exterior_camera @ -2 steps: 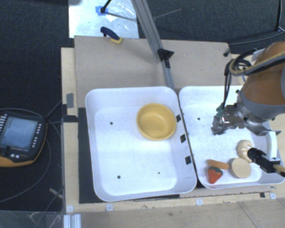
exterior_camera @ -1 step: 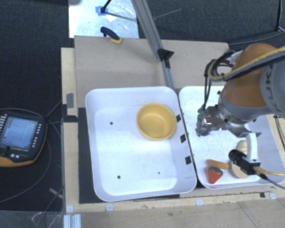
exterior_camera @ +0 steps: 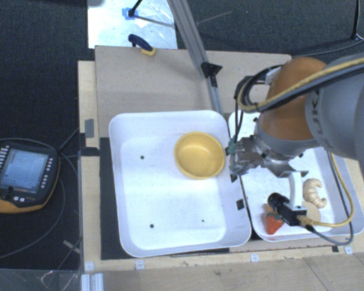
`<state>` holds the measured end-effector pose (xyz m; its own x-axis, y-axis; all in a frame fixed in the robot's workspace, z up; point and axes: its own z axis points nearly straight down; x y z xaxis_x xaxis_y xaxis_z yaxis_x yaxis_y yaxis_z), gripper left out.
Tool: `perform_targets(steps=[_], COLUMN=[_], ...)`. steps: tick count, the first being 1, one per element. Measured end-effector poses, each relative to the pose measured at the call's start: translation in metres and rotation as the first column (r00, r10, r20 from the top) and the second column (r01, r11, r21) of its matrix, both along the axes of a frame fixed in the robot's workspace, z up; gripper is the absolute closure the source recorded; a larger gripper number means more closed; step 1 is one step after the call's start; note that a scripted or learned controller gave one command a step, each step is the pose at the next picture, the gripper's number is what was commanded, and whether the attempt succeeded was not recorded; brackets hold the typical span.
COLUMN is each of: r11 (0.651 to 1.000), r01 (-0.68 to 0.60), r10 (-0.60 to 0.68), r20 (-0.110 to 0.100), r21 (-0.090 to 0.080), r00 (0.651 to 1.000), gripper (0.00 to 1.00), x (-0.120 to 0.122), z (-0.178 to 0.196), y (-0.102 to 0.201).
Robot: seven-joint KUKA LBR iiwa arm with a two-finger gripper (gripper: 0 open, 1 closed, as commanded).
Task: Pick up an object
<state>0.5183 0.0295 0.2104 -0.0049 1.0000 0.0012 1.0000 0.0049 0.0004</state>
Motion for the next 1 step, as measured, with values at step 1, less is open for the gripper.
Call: perform_targets(steps=[1], r11=[1.000], r01=[0.000], r10=[0.000], r20=[0.001], r21=[0.000], r00=[1.000], gripper=[1.00], x=[0.0031], z=[0.0144], y=[0.0570])
